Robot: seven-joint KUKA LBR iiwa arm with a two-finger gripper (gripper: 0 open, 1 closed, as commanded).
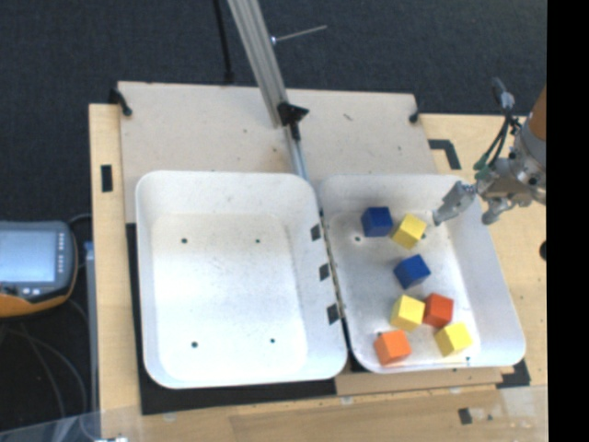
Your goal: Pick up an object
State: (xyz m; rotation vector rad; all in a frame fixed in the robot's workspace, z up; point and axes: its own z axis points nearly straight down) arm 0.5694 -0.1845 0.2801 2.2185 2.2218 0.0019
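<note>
Nearest the camera, the right bin [502,325] holds a tight cluster at its near end: an orange cube [393,346], a yellow cube [454,339], a red cube [439,308] and a second yellow cube beside it [407,312]. The red cube touches both yellow neighbours. A descent into this cluster risks a finger landing on top of a neighbour, or two cubes being nudged together and neither seated.

Mid-bin, a blue cube [412,270] stands apart from the others and offers clearance on all sides. It is judged the least risky target.

Farther back, another yellow cube [409,231] lies tilted, just beside a second blue cube [375,221]. A tilted cube presents no flat parallel faces; a closing grip is likely to squeeze it out sideways.

The gripper [471,201] hangs at the far right of this bin, with its two fingers spread wide and nothing between them. The left finger [448,203] is close to the tilted yellow cube. A straight descent from here risks striking the bin's raised rim, or clipping the cube and pushing it against the blue one.

The left bin [147,247] lies well apart from the gripper.
</note>
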